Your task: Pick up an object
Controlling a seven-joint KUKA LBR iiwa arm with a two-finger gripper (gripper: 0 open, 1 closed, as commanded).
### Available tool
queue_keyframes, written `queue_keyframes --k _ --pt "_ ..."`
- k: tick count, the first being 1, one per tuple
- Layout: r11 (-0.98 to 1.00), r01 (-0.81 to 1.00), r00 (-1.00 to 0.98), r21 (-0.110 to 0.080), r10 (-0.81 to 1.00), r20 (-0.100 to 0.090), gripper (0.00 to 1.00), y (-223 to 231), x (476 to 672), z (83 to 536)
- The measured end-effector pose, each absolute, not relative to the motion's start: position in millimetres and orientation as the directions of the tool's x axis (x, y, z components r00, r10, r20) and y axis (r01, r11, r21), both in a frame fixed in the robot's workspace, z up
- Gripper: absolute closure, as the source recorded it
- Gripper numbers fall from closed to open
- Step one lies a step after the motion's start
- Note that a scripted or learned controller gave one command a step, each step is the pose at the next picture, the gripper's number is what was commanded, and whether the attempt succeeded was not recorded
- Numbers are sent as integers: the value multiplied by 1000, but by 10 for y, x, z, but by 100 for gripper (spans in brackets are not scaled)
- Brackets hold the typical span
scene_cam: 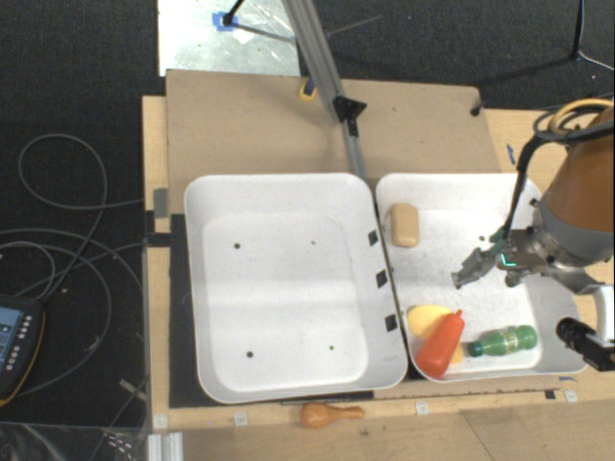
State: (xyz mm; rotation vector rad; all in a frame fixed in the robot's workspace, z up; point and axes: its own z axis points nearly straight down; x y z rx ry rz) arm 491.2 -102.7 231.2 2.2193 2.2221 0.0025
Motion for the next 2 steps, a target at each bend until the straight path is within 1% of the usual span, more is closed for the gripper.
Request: queue_keyframes --k 1,2 --pt "1 1000 -1 -3 1000 1 0 -1027 4951 1888" --pt "0 1000 0 -4 1000 1 0 -1040 4872 1433"
